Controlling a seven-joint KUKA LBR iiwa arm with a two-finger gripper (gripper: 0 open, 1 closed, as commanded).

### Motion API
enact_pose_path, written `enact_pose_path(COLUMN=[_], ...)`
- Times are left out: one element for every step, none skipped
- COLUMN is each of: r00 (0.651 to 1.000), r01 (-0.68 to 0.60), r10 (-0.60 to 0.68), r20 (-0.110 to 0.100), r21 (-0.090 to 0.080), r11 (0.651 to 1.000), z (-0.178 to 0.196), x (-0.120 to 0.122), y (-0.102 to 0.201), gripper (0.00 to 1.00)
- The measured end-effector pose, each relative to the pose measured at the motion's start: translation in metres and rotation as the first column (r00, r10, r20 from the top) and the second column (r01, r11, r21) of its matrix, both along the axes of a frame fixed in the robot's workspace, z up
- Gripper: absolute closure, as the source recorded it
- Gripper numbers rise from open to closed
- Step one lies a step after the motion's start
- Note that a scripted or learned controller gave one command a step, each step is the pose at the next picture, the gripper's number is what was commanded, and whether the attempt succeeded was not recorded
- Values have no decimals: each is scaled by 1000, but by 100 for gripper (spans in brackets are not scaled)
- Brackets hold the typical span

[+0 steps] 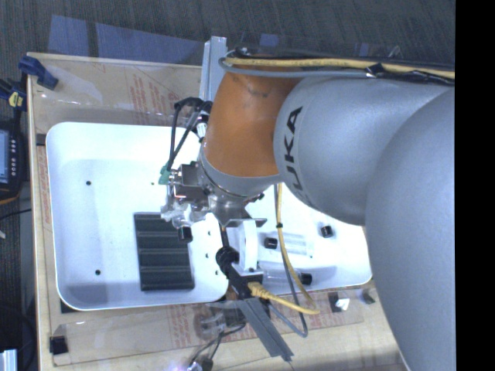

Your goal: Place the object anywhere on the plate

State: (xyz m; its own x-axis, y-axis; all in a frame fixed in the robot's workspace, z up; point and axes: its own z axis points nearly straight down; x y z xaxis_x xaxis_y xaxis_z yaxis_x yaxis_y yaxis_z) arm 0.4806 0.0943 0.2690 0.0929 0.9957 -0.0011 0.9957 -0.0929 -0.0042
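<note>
Camera view shows the big grey arm (363, 153) bent low over the white bin (93, 207), hiding its pincer, so I cannot tell its state.

Dk grey carpet (116, 6), wood bench (116, 79).

The one clearly readable marking is on the grey arm (363, 153): dark capital letters "UKA" run sideways along its casing, just below the orange band (244, 122) and up and to the right of the pincer (186, 215). Whatever letter comes before them is hidden by the curve of the shell. Faint reddish print runs across the worktop (147, 91) beyond the pincer, above the bin, and more lies on the near strip below it; both are too blurred to read. A dark device (11, 157) at the far left shows a screen, its content illegible.
</note>
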Motion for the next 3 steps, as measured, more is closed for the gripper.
enact_pose_path(r00=[996, 889, 858], r01=[87, 458, 514], r10=[-87, -458, -514], r20=[0, -2, 1], r21=[-2, -3, 0], r11=[996, 889, 858], z=[-21, -79, -27], x=[30, 25, -4], y=[57, 1, -81], gripper=[100, 100, 100])
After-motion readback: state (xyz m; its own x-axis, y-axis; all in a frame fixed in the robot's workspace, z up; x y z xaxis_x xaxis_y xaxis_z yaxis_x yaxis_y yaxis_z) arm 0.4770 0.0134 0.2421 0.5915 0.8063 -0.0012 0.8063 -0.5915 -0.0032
